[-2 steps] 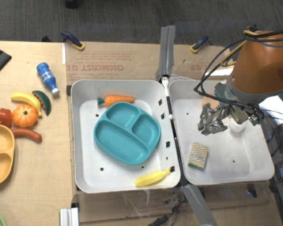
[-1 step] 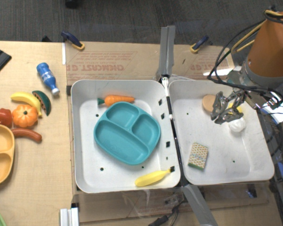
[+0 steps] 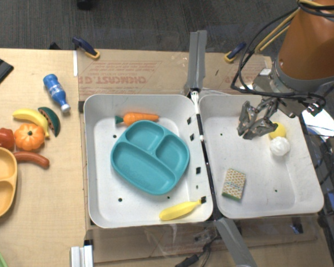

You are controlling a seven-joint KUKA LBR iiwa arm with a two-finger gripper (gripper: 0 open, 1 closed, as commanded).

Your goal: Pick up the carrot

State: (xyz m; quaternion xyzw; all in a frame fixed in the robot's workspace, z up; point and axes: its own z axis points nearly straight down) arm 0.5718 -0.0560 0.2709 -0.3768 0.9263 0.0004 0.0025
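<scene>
An orange carrot [image 3: 138,117] with a green stem end lies in the left bin [image 3: 94,166], near its far wall, just above the teal divided plate [image 3: 150,156]. My gripper [image 3: 254,128] hangs over the right bin [image 3: 300,199], in its far part, far to the right of the carrot. Its dark fingers point down and nothing shows between them. A small yellow item [image 3: 278,130] and a white ball [image 3: 279,146] sit just right of the gripper.
A yellow banana [image 3: 179,210] lies at the left bin's near edge. A green-tan sponge block [image 3: 234,183] rests in the right bin. Toy fruit, a blue bottle [image 3: 55,92] and an orange dish [image 3: 0,182] sit on the bench at left.
</scene>
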